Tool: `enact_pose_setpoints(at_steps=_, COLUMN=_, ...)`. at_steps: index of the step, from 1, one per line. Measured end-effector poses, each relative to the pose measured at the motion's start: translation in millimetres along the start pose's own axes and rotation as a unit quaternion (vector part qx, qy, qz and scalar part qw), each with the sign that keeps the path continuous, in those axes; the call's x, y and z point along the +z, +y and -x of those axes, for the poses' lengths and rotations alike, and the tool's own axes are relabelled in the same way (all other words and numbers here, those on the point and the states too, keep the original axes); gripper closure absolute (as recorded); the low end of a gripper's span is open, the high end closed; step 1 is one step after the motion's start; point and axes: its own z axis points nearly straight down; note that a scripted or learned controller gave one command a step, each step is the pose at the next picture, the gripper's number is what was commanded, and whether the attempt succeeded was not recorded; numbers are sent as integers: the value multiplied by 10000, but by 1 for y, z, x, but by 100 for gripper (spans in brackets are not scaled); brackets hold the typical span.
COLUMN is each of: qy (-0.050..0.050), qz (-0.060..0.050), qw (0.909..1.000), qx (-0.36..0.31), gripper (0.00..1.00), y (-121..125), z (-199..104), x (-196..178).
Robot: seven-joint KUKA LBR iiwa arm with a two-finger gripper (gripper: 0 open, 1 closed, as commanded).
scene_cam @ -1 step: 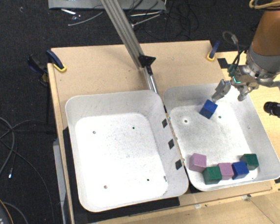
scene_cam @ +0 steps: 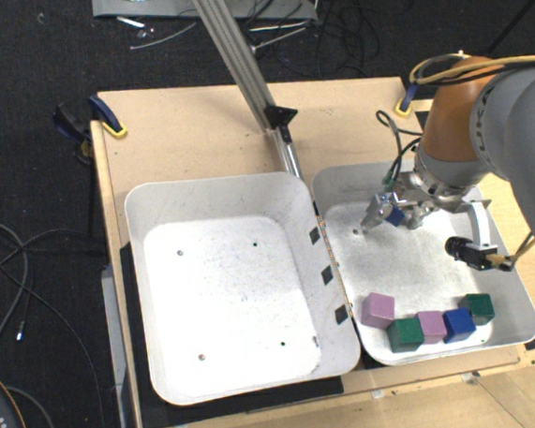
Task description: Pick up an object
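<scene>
The tool point(scene_cam: 392, 213) hangs over the upper part of the right bin point(scene_cam: 413, 262), right of centre in the frame; whether it is spread or pressed together cannot be told, and nothing is visibly held. Along the bin's lower edge sit a pink block point(scene_cam: 378, 309), a green block point(scene_cam: 404, 333), a second pink block point(scene_cam: 432, 325), a blue block point(scene_cam: 458, 323) and a dark green block point(scene_cam: 480, 306). The left bin point(scene_cam: 223, 288) lies beside it on the bench point(scene_cam: 194, 135).

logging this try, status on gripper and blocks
Gripper over right bin, nothing seen held. Blocks clustered at bin's near edge, apart from gripper. Nothing between.
</scene>
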Motion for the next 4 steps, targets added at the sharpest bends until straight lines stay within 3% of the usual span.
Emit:
enact_pose_setpoints(at_steps=1, qy=-1, qz=50, qw=10000, qx=-15, gripper=0, y=35, z=-33, x=-5)
enact_pose_setpoints(at_steps=2, qy=-8, qz=23, qw=10000, qx=14, gripper=0, y=25, z=-30, x=-4)
enact_pose_setpoints(at_steps=3, qy=-10, qz=33, qw=10000, qx=2, gripper=100, y=26, z=-30, x=-15)
enact_pose_setpoints(at_steps=4, qy=3, qz=79, qw=10000, qx=-23, gripper=100, y=45, z=-88, x=-110)
